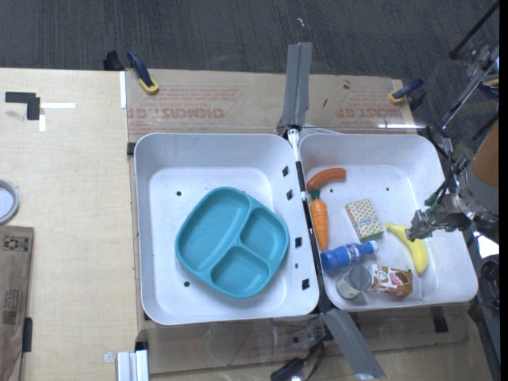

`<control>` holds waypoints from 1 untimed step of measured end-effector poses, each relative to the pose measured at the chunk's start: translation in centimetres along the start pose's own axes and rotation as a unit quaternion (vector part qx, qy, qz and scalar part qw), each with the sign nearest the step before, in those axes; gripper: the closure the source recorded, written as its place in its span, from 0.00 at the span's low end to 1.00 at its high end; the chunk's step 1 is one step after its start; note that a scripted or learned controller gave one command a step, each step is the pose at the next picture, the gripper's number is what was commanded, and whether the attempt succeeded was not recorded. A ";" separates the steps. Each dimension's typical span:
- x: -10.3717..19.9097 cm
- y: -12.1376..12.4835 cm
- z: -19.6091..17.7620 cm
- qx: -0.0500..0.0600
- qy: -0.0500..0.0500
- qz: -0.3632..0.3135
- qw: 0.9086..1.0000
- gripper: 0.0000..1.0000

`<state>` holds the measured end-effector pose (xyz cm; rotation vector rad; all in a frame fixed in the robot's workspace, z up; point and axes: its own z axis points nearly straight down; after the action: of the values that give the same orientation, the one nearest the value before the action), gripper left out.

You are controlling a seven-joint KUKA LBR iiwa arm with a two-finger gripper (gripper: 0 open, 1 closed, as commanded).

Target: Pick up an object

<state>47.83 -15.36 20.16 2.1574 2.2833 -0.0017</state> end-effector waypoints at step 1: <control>0.0 0.0 0.0 0.000 0.000 0.000 1.000 0.00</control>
<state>47.81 -15.37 20.14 2.1583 2.2832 -0.0023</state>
